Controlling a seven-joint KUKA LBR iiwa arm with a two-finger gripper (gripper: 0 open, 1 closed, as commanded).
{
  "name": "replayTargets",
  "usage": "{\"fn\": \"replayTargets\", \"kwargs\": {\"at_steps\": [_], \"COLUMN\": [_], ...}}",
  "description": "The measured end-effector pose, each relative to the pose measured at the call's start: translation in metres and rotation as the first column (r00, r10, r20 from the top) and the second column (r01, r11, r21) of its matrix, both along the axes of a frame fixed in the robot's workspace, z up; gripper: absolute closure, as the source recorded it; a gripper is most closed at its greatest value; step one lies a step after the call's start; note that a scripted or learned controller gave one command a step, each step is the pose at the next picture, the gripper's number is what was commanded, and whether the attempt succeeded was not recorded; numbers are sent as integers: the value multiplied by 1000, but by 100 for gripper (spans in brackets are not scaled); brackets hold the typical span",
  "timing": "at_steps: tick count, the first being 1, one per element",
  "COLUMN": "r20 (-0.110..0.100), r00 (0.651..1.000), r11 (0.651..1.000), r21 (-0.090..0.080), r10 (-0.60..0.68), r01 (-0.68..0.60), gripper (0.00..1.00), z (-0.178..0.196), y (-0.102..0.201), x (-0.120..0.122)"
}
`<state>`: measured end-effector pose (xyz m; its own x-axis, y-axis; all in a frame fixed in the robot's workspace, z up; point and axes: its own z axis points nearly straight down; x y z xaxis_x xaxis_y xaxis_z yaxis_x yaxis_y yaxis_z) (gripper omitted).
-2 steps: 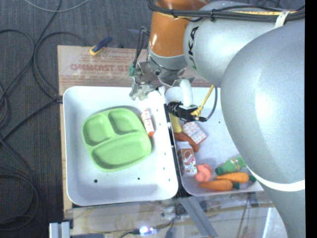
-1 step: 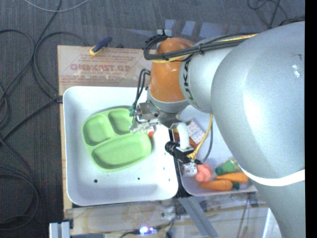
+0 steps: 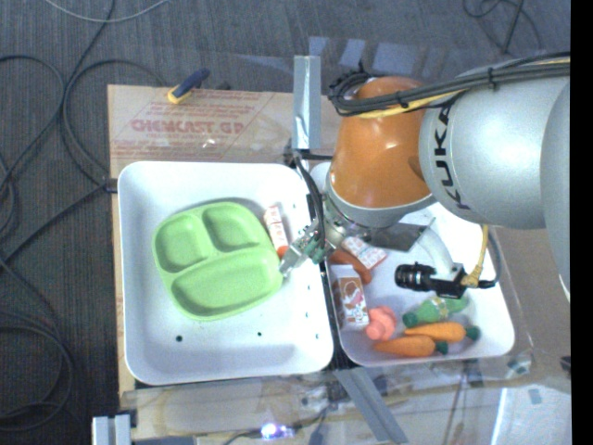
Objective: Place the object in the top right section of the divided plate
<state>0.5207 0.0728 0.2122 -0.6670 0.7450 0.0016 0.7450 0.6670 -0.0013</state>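
i work in a robotics lab: loose cables (image 3: 56, 170) trail at 9 o'clock across grey carpet (image 3: 232, 17), around my plywood bench (image 3: 213, 128).

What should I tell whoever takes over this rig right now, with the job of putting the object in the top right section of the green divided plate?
Gripper: low over the left bin's right side, at the plate's right edge. A small orange-and-white object sits right beside it at the plate rim; whether the jaws grip it cannot be told.
Divided plate: in the left bin, all three sections bare.
Right bin: toy carrots, a pink piece, a brown packet and other items.
Done: nothing is placed on the plate yet.
Left: confirm the grasp, then set the object in the top right section.
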Motion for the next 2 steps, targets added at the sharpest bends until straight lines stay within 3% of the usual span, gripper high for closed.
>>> {"fn": "replayTargets", "kwargs": {"at_steps": [1, 2], "r20": [3, 3], "r00": [822, 722], "r11": [822, 722], "r21": [1, 0], "r10": [569, 692], "r01": [-569, -692], "gripper": [100, 100], "z": [25, -9], "y": [41, 49], "x": [0, 56]}}
